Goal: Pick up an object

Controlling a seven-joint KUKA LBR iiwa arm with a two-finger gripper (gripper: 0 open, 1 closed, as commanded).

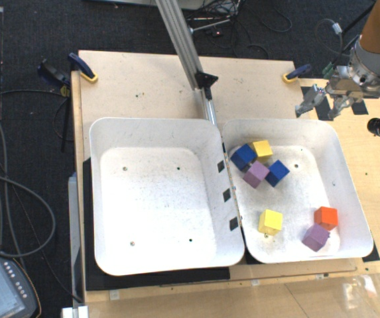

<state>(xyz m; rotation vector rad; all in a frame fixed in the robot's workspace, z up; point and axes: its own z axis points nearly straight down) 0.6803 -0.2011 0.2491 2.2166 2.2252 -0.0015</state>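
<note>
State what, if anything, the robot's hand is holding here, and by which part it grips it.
Nothing is held. The hand hangs beyond the far rim of the right white bin, with no object between its fingers; the coloured foam cubes lie in the bin.

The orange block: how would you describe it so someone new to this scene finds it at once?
Look in the right bin, toward its near right corner. There the orange block sits just above a purple block, nearly touching it. It is the one orange cube among yellow, blue and purple ones.
</note>
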